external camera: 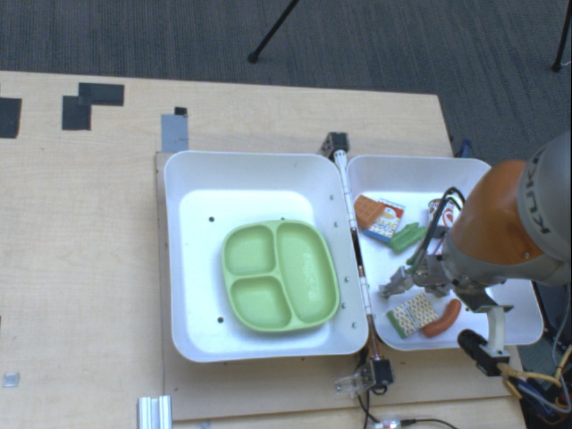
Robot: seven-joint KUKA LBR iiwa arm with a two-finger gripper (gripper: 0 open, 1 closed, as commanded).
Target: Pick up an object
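The likeliest target was the waffle-patterned piece (413, 312), lying flat near the front of the right bin (527, 329), touching or just beside a red sausage-shaped toy (441, 319) on its right. It looked like a small, light plastic play-food item: stiff, prob. a bit slick on the edges, not fragile. Being thin and flat, it would be best pinched across its short sides, w/ fingers going down to the bin floor; the sausage crowding one edge could get nudged or caught instead.

The gripper (399, 282) hung just above and left of it, close to the divider btwn the bins. Its two metal fingers (391, 289) appeared spread apart w/ nothing btwn them.

Further back in the same bin sat an orange-and-blue carton (379, 218) and a green piece (406, 238) beside it. The left bin (179, 239) held a green divided plate (280, 275).
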